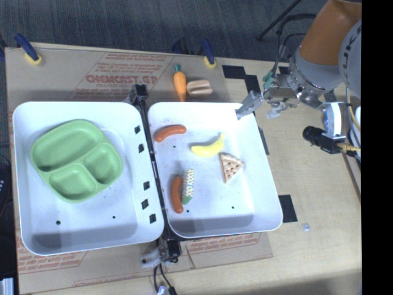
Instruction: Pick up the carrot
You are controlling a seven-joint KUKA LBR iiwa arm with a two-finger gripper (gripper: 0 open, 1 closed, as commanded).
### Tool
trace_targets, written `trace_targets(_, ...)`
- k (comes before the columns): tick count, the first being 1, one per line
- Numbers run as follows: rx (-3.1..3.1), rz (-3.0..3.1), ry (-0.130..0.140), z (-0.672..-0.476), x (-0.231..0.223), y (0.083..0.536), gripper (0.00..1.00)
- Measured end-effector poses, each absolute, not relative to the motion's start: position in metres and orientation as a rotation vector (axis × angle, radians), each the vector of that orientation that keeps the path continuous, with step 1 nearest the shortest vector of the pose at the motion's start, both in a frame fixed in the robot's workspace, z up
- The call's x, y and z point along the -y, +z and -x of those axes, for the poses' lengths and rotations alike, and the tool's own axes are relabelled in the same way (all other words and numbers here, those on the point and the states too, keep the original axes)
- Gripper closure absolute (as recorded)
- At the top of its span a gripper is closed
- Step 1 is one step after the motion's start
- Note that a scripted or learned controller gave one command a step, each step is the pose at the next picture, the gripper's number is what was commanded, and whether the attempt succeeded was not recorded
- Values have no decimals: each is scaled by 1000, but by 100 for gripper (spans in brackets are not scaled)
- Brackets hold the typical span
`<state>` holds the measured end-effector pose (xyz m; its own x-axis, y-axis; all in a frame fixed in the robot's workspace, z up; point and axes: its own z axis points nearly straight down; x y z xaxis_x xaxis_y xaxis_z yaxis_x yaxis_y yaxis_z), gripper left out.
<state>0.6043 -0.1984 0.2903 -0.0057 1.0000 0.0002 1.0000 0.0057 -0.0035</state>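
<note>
**Carrot untouched, outside the bins**

Carrot pickup looks barely begun. Nearest the camera, the right bin [261,189] holds two sausages, corn, a banana [207,146] and a pizza slice. Farther back, the carrot [179,83] lies on the cardboard beyond that bin's far rim, just beside a hot dog bun [199,88]. The gripper [249,106] hovers over the bin's far right corner, apart from the carrot, carrying nothing; spread or pressed together, I cannot tell.

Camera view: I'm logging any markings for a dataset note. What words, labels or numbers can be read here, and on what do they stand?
"CHEMCAST GP": large red print on the brown cardboard sheet behind the left bin; the last letters are unsure.
Smaller red lines above and below it: too blurred to read.
Red print on the cardboard along the bins' near edge: too small to read.
The bins, green tray and toy foods show no readable text.
</note>
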Motion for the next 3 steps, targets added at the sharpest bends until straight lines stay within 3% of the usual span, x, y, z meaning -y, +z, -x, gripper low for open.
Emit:
trace_targets(1, 1852, 2531, 5, -589, 164, 135, 0)
trace_targets(2, 1677, 2652, 4, -632, 95, 91, 0)
trace_targets(3, 1442, 2788, 3, -657, 81, 192, 0)
